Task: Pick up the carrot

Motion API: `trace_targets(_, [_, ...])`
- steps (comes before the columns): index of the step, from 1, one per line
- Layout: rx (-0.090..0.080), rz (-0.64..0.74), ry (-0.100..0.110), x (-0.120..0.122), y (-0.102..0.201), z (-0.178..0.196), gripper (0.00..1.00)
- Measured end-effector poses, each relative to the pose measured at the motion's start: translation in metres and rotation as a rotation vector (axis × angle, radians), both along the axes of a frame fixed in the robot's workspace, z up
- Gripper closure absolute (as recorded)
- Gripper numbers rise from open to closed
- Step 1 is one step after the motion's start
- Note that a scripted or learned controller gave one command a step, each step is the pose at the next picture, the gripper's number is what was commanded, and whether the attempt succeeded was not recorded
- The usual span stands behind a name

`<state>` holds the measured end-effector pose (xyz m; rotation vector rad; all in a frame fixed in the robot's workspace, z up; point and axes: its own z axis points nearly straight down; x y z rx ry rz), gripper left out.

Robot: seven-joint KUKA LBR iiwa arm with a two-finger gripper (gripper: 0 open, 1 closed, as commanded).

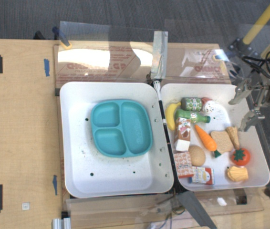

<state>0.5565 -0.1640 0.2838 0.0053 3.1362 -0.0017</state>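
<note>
carrot [205, 137]: mid right bin [261, 149], slanted, bread slice [221, 141] touching, green bottle [192, 117] near
room: bare floor toward bin's far-right corner
jaws [249, 109]: over right rim, spread open, holding nothing

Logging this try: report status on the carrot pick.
Gripper over right bin's far right edge, holding nothing. Carrot lying mid-bin, untouched. Bread slice and green bottle crowd it.

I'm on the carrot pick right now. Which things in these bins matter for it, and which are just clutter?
For the job:
carrot, lying in the right bin
gripper, over that bin's right rim

Just lying about:
banana
green bottle
bread slice
tomato
potato
teal divided plate in the left bin
</note>
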Motion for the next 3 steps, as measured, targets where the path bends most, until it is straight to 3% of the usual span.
trace_targets(1, [0.004, 0.278, 0.008, -0.010, 0.020, -0.134, 0.00])
trace_targets(2, [0.000, 0.199, -0.001, 0.007, 0.026, -0.188, 0.00])
trace_targets(3, [-0.003, 0.214, -0.004, 0.013, 0.046, -0.194, 0.00])
